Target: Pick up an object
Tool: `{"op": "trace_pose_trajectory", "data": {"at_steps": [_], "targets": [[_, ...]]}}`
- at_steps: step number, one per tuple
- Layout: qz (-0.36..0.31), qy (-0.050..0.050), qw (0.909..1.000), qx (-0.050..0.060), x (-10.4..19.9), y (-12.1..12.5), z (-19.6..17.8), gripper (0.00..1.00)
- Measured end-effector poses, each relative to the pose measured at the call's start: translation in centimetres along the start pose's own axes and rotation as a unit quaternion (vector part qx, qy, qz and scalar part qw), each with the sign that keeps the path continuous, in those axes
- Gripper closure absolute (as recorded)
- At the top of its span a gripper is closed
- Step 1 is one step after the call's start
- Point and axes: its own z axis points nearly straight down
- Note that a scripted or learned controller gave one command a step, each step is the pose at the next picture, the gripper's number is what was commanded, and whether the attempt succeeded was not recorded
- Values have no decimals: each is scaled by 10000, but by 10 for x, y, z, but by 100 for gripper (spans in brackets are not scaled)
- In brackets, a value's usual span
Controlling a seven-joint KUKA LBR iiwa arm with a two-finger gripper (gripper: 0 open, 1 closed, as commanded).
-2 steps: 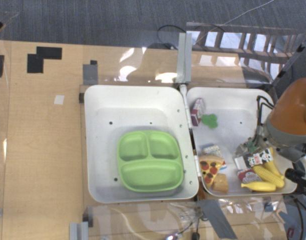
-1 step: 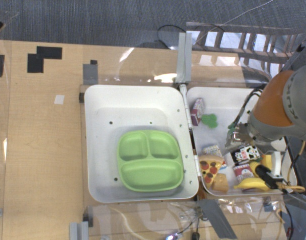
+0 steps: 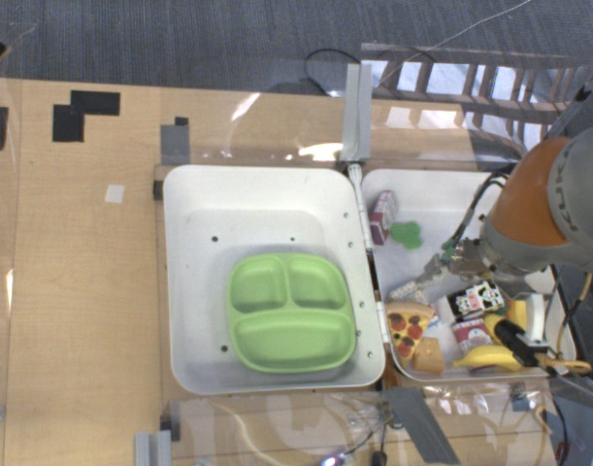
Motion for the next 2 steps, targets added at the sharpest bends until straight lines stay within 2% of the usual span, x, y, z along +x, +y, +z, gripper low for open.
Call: {"op": "trace_pose_trajectory", "data": {"at_steps": [1,2], "targets": [[897,31,9960,-11,-21,-35,0,0],[865,32,9962,-17,-21,-32,-9,100]]}}
